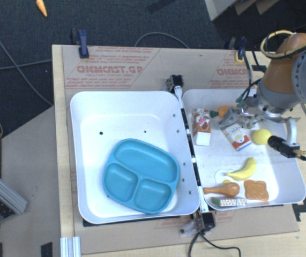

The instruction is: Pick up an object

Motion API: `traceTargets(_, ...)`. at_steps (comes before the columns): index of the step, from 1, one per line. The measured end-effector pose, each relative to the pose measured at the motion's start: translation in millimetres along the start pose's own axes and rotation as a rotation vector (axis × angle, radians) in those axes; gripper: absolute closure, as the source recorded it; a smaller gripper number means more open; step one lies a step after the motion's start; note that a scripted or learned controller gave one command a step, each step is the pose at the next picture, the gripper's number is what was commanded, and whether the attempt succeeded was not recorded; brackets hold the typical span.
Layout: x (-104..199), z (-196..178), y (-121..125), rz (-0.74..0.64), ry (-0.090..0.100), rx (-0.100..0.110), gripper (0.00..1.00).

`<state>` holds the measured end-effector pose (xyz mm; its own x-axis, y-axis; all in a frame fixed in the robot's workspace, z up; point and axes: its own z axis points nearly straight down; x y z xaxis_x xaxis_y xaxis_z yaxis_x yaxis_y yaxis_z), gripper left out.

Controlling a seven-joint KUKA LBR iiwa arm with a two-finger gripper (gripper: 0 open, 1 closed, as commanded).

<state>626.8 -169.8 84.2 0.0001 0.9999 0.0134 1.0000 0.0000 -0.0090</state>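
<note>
In the right bin (297, 181) my gripper (243, 118) hangs low over the bin's far half, right above a red and white carton (237, 136) that lies tilted on the floor. A yellow lemon (260, 137) sits just right of that carton. Left of the gripper lie a brown and white carton (201, 126) and a small orange piece (223, 111). Toward the near wall there are a banana (244, 169), a drumstick (222, 189) and a slice of toast (255, 190). The gripper's body hides the carton's upper end.
The left bin (88, 111) holds a blue divided plate (140, 174) in its near half. A small white strip (228, 202) lies at the right bin's near wall. The divider between the bins (187, 143) runs close to the brown carton.
</note>
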Motion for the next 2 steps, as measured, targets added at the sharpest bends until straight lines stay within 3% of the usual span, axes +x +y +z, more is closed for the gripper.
traceTargets(1,30,3,35,-0.004,-0.014,0.017,0.00)
traceTargets(2,45,0,-2,0.001,-0.012,-0.005,0.00)
